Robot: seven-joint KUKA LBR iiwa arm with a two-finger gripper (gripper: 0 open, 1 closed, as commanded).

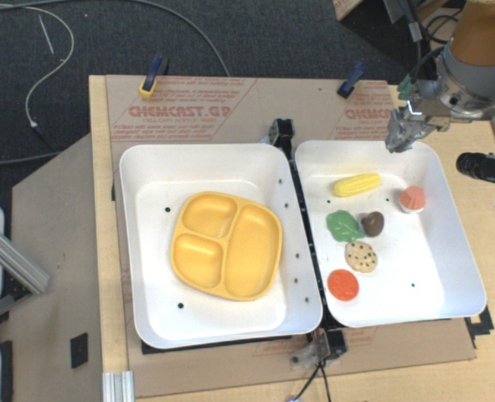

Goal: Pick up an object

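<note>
Objects for picking are gathered in the right bin [448, 249], while the left bin [146, 224] is occupied by a yellow divided plate [228, 245] lying flat near its middle, three compartments facing up. Across the divide, a green leafy piece [342, 224] is seen touching a dark brown rounded piece [372, 222]; just below them a speckled cookie [361, 256] is placed, and lower still a red-orange disc [342, 285]. Above this cluster a yellow corn cob [357, 184] is laid crosswise, and to its right — near the bin's far wall — a pink rounded item [412, 198] is found. The gripper [400, 137] is held over the right bin's upper rim, apart from every object; nothing is seen between its fingers, though whether they are spread or closed cannot be told.
</note>
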